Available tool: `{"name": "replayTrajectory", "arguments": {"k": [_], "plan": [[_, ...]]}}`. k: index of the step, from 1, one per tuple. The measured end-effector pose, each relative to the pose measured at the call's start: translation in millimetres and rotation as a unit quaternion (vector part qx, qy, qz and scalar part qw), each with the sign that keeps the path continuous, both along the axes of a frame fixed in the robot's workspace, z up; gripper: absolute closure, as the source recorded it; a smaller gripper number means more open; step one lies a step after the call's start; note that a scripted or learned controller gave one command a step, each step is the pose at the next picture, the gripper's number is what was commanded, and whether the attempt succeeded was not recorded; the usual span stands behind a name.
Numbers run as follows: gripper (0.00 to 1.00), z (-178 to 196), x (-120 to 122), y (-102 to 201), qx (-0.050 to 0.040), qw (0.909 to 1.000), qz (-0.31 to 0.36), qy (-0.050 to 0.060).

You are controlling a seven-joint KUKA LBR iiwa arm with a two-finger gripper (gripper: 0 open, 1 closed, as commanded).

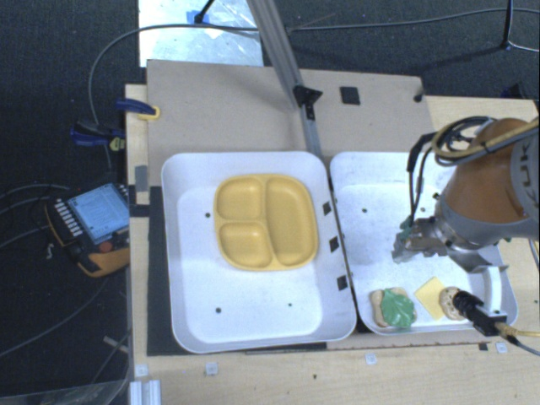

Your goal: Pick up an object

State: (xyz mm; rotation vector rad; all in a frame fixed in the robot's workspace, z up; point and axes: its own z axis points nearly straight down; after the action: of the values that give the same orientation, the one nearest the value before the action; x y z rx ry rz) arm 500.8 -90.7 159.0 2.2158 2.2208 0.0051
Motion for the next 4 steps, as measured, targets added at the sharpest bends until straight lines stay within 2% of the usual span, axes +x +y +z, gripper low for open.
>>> {"name": "replayTrajectory", "arguments": {"k": [2,3,4], "plan": [[1.0,98.6,-0.4,-6.4,-0.0004,1.0,0.001,-0.001],[1.0,85.9,22.5,43.9,0.0007,1.0,0.004,0.001],[1.0,90.2,36.5,102.9,0.0015,1.0,0.005,0.001]]}}
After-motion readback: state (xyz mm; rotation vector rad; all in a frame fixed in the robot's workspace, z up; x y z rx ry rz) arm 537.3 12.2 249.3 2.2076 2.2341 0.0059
